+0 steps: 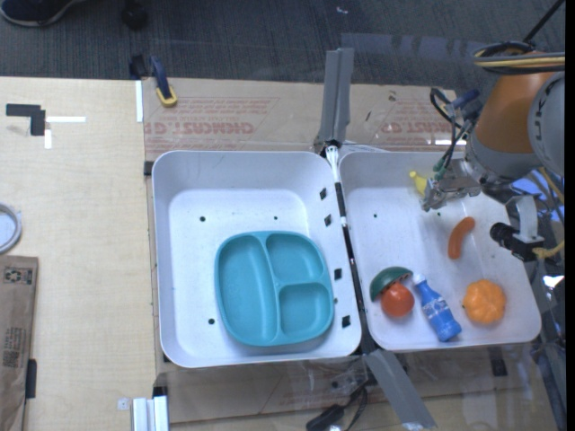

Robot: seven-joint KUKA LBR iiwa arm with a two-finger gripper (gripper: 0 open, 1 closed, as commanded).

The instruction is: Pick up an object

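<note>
The arm [517, 115], grey with its orange band, reaches into the right bin [395, 241] from the bin's far right corner, and the gripper [437, 196] hangs low over the bin's back portion, close to the rear wall. Whether it is released or clenched cannot be told from this slanted view — nothing shows between its tips. Just beside the gripper, on the side toward the divider between the two bins, a small yellow object [419, 182] lies against the back of the right bin; it sits near the gripper, though contact cannot be made out. The other loose things lie nearer the front of the right bin. An orange sausage-shaped piece [460, 237] rests on the bin floor just in front of the gripper, apart from it and tilted. Farther toward the front wall sit a red tomato with a green top [395, 294], a blue bottle with a white cap [437, 311] just beside the tomato, and an orange fruit [485, 302] near the bin's front right corner — all well apart from the gripper. Across the divider from the right bin, the left bin [180, 241] holds a teal divided plate [260, 317] with three compartments, lying flat on its floor.
</note>
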